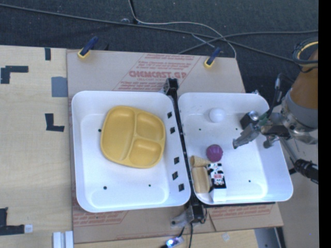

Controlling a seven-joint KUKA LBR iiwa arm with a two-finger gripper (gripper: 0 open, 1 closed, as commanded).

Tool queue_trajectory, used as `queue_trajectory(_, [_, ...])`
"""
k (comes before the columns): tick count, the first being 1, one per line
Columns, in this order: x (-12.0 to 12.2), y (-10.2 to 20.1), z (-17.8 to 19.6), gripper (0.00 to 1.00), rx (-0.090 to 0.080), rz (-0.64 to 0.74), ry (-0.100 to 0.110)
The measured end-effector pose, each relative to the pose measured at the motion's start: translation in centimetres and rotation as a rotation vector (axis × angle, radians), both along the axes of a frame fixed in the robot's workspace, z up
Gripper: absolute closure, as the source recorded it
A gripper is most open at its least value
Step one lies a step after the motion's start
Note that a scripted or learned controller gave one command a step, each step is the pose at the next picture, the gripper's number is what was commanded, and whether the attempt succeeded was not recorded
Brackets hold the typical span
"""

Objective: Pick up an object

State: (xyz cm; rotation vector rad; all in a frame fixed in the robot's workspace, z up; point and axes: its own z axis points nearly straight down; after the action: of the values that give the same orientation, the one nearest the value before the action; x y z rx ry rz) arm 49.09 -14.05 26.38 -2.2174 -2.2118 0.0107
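The right bin (pixel 269 187) holds a white ball (pixel 216 115) near its back and a purple ball (pixel 214 152) in the middle. Along its front left lie a tan wooden block (pixel 199 175), a small black-and-white toy (pixel 216 174) and a white block (pixel 219 194). My gripper (pixel 252 141) hangs over the right side of this bin, to the right of the purple ball and apart from it. It is open, with nothing between its fingers (pixel 241 140).
In the left bin (pixel 83 180) a yellow divided plate (pixel 132 136) lies face up. A black divider clip strip (pixel 178 138) runs between the bins. Cables (pixel 207 32) cross the dark floor behind the bench, and two clamps (pixel 88 46) hold the cardboard base.
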Motion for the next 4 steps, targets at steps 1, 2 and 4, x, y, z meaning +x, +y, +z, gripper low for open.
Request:
queue_trajectory(1, [0.2, 0.0, 0.5, 0.0, -0.002, 0.004, -0.01])
queue_trajectory(2, [0.9, 0.3, -5.5, 0.0, -0.001, 0.003, -0.005])
queue_trajectory(4, [1.7, 1.5, -15.6, 0.0, -0.002, 0.003, -0.008])
